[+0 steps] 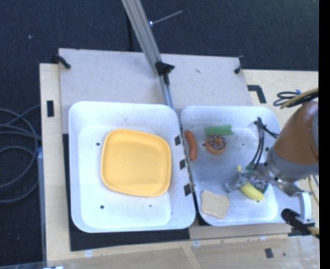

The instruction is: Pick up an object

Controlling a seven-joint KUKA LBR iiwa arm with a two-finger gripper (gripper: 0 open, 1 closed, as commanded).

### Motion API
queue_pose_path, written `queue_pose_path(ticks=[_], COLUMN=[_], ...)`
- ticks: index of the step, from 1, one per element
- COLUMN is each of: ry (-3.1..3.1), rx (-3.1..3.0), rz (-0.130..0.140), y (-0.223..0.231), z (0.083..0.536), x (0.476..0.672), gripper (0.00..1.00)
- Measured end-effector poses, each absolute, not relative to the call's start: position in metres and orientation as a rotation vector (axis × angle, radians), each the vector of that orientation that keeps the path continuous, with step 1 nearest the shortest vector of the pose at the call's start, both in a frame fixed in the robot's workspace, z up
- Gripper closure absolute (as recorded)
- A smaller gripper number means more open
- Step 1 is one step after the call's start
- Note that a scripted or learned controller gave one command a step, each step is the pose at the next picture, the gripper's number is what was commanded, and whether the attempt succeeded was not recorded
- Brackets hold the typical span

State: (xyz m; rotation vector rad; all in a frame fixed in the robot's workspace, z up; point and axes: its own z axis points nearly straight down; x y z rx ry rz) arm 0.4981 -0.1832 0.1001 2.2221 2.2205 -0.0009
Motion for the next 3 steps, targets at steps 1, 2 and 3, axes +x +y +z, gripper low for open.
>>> queue_pose_path(ticks=[1,2,3], ry=[2.217,2.219,2.218], rx=[2.221,2.219,2.219], rz=[0.004,0.004,0.004], y=[-0.184,-0.181,-0.190], z=[0.112,0.156,0.202], x=[0.499,0.497,0.501], gripper=[1.00,1.00,1.00])
